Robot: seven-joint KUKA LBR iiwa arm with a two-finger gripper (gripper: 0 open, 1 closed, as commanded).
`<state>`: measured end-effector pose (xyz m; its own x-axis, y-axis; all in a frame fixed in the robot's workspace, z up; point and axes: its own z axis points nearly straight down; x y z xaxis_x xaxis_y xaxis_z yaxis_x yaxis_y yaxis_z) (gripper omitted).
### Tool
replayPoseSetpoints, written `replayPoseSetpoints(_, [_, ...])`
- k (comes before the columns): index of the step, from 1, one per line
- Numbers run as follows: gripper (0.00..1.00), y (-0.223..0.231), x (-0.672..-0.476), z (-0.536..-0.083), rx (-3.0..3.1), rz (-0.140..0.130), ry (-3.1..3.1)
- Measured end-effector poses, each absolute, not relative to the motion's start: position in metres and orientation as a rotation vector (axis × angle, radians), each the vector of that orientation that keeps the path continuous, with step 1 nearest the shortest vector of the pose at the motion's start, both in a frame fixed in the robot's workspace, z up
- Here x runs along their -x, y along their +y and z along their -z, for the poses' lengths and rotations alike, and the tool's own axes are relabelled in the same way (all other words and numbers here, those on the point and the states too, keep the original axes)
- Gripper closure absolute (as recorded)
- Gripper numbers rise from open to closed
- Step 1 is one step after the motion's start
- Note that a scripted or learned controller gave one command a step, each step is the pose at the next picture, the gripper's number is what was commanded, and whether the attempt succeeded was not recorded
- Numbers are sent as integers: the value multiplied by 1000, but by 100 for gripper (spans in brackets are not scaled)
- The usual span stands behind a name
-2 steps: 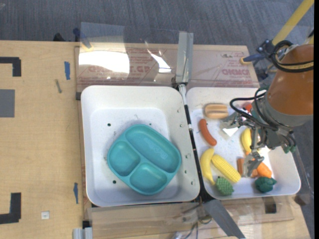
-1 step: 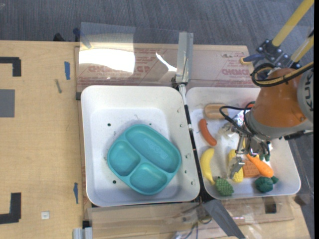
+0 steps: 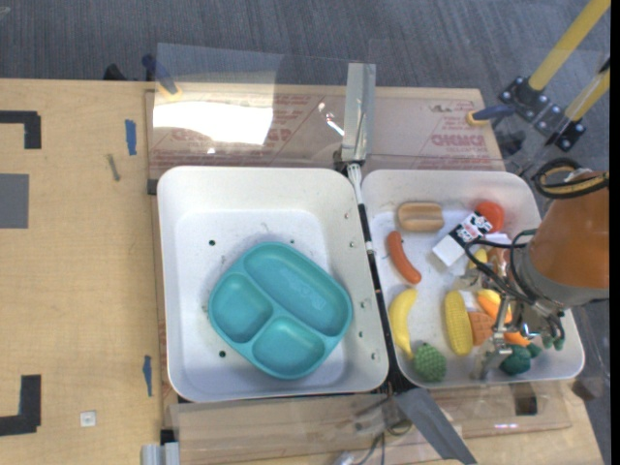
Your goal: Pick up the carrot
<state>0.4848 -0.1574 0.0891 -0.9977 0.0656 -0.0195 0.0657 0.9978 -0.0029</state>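
At the lower right of the frame the gripper [image 3: 507,342] hangs low over the right bin [image 3: 438,184], presumably to reach the carrot [image 3: 519,335], an orange piece just beside it amid clutter.
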Motion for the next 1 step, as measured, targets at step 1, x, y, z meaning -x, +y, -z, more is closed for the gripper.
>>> replayPoseSetpoints(1, [100, -155, -484, -98, -98, 3, 3126])
